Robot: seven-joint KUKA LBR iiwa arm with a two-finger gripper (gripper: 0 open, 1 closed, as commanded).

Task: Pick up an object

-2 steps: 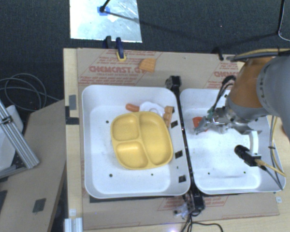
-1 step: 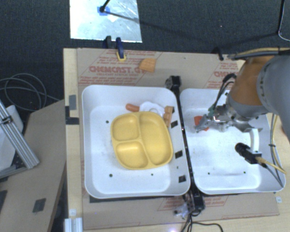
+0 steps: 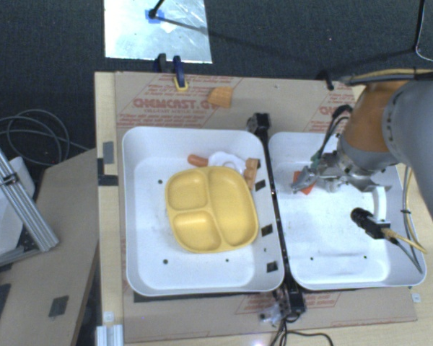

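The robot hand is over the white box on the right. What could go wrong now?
The gripper sits low over the right bin, near a small orange-red piece. It might close beside the piece and come up with nothing. It also hangs close to the divider between the bins, so a sideways move could bump it. The yellow tray and small bits lie in the left bin, far from the arm.

Red print on the brown paper sheet (image 3: 202, 99) under the two bins reads "CHEMCAST" in large letters behind the left bin (image 3: 141, 193), upside down in this view, with similar red lettering near the right bin (image 3: 346, 276) and along the front edge too broken to read.
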